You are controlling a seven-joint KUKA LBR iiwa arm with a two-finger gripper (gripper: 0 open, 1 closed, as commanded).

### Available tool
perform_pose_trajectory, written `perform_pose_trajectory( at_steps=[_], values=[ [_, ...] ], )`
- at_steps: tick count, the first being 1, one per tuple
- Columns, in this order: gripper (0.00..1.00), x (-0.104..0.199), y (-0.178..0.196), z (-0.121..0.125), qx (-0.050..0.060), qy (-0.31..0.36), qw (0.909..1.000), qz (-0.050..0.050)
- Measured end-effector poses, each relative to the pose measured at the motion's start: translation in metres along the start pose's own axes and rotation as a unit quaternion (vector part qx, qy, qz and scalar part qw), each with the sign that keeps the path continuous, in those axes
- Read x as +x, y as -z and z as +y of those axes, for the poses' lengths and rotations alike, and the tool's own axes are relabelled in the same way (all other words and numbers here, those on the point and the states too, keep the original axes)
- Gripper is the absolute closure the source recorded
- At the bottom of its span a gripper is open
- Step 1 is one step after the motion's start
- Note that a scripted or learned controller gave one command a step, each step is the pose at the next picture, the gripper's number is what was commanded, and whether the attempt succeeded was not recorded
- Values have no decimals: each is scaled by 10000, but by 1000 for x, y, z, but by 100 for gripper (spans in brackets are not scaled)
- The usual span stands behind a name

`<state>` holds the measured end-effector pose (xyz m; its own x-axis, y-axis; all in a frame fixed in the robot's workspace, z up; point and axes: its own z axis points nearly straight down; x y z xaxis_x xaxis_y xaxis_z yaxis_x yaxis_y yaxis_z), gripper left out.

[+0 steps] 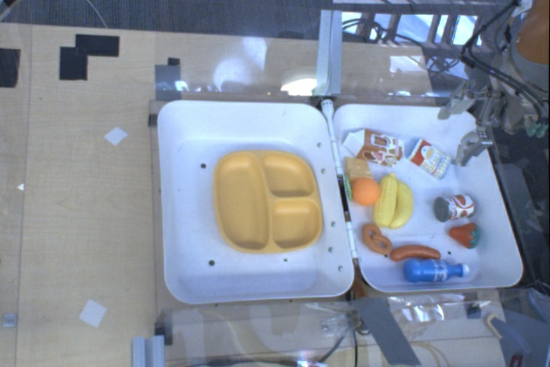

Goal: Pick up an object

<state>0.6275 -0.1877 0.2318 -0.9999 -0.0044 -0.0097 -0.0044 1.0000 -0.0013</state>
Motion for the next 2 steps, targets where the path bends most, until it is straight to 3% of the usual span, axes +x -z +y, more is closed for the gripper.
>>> perform_pose_trajectory(
  at_steps=[1,2],
  values=[
    [0,-11,-91,-16,1,-2043,9789,27],
    [0,-27,-144,-16,1,-1148,9934,-4]
  ],
)
